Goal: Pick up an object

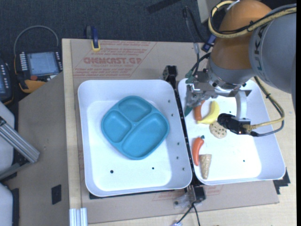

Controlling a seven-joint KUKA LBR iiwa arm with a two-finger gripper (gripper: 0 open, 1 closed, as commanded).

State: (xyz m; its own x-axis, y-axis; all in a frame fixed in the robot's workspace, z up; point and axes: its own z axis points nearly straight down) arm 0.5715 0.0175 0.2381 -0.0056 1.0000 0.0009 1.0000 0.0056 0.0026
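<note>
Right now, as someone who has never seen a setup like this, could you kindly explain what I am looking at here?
This is one photo from a camera fixed above a bench, looking down at a slant. The big grey and orange shape at the upper right is a robot arm, reaching down with its gripper into the right white bin. That bin holds small toy foods: a banana, a carrot, a cookie and a beige cone-shaped piece. The left white bin holds a blue divided plate. I cannot see anything between the gripper's fingers.
</note>
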